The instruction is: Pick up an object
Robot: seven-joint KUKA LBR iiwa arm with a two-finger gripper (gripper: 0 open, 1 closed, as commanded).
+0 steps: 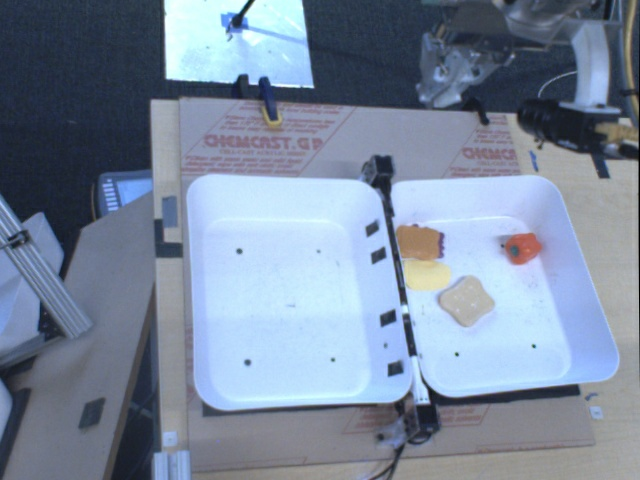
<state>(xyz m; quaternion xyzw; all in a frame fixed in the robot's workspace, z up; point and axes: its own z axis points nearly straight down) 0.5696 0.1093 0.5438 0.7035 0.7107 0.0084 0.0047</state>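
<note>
The right bin (pixel 575 298) holds several small items. An orange-brown piece with a purple edge (pixel 420 242) lies near the bin's left wall. Just below it sits a flat yellow piece (pixel 428 275), and a tan biscuit-shaped piece (pixel 467 301) rests beside that. A small red-orange object (pixel 521 248) lies toward the right side. My gripper (pixel 450 73) hangs high above the bench's far edge, well behind the right bin and away from every item. Nothing shows between its fingers.
The left bin (pixel 210 298) stands beside the right one, joined by black clips along the shared wall. A shiny metal plate (pixel 238 26) lies on the dark floor at the back left. A yellow-and-blue clamp (pixel 269 103) holds the board's far edge.
</note>
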